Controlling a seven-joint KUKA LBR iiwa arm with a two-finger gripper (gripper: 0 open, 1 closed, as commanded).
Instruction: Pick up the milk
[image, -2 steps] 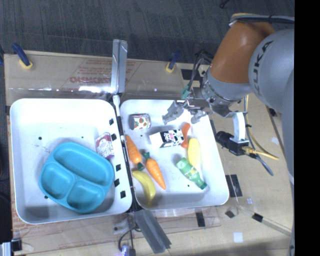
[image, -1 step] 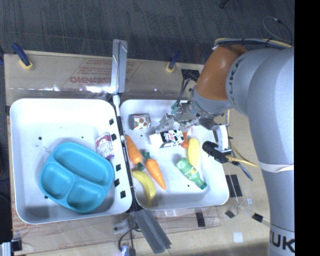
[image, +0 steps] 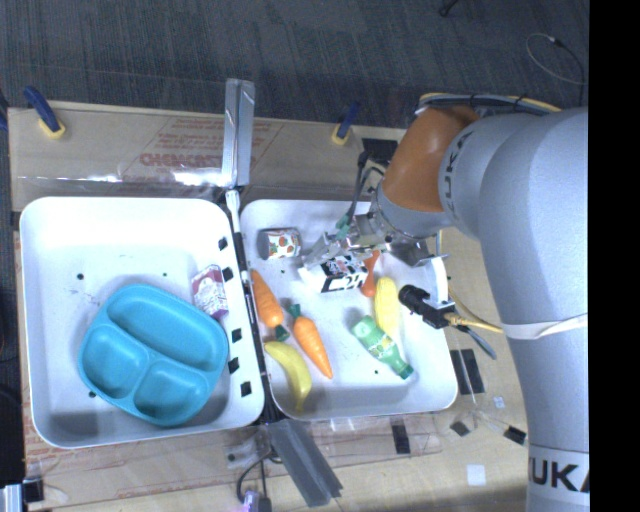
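Observation:
The milk is a small carton with a black-and-white cow pattern. It lies tilted in the upper middle of the right bin. My gripper hangs just above the carton's upper left edge, reaching in from the right below the orange wrist band. Its metal tip is close to the carton or touching it, and the carton still rests on the bin floor.
Around the milk in the right bin are a small printed can, two carrots, a banana, a yellow fruit, a green bottle and an orange piece. The left bin holds a blue divided plate and a reddish packet.

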